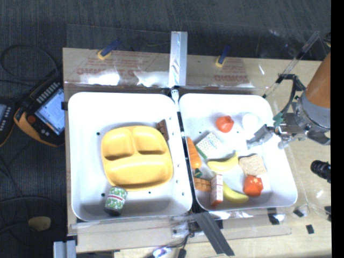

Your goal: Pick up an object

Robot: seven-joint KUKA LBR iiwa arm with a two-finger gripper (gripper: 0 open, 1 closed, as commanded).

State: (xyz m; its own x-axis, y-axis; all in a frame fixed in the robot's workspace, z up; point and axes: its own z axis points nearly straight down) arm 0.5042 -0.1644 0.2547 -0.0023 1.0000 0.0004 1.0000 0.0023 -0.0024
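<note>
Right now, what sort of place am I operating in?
Probably a robotics lab bench for pick tests: two white bins, toy food such as a banana, and a teach pendant on the carpet.

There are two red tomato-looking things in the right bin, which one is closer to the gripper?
The upper red one, beside the white ball; the gripper sits nearer it than the lower red one by the toast.

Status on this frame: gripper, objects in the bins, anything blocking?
Gripper over right bin's right edge, nothing seen between fingers. Bread slice, tomato, banana nearest, all loose. Nothing blocking.
</note>
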